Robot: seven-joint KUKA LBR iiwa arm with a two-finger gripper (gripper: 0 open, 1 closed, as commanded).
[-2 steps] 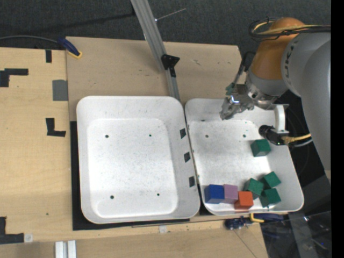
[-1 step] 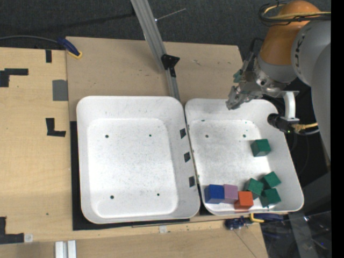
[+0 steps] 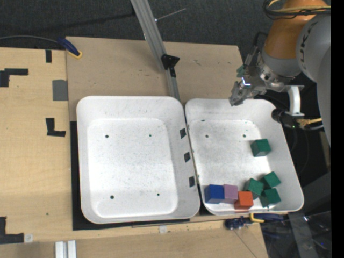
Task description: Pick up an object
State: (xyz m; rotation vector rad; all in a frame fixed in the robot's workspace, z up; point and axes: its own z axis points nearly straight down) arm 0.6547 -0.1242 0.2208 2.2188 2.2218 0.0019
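Blocks lie in the right bin point(image 3: 279, 122), well apart from the claw point(image 3: 237, 99), which hangs over that bin's far rim near its far left corner. The claw is a small dark shape under the grey wrist and the orange band of the arm point(image 3: 290, 36); nothing shows between its tips, and I cannot tell whether it is spread or closed. It touches no block.

Open room: the far half of the right bin floor is bare white, speckled with fine dark flecks. One green cube point(image 3: 260, 147) sits alone toward the right wall, clear on all sides. The rest crowd the near edge. A blue cube point(image 3: 215, 192) is leftmost, a pale purple cube point(image 3: 230, 192) is touching it, and an orange cube point(image 3: 245, 199) is just beside that, against the near rim. Three more green cubes cluster at the near right corner: one point(image 3: 255, 186) just behind the orange cube, one point(image 3: 272, 179) farther right, one point(image 3: 270, 196) nearest the corner wall. They stand tight, with little space between them.

The left bin point(image 3: 86, 144) is the same shallow white tray with rounded corners and a raised lip, and its right rim abuts the right bin. Both rest on a tan wooden bench point(image 3: 32, 160) with black tape marks. A grey metal bar point(image 3: 153, 31) slants down to the gap between the bins.
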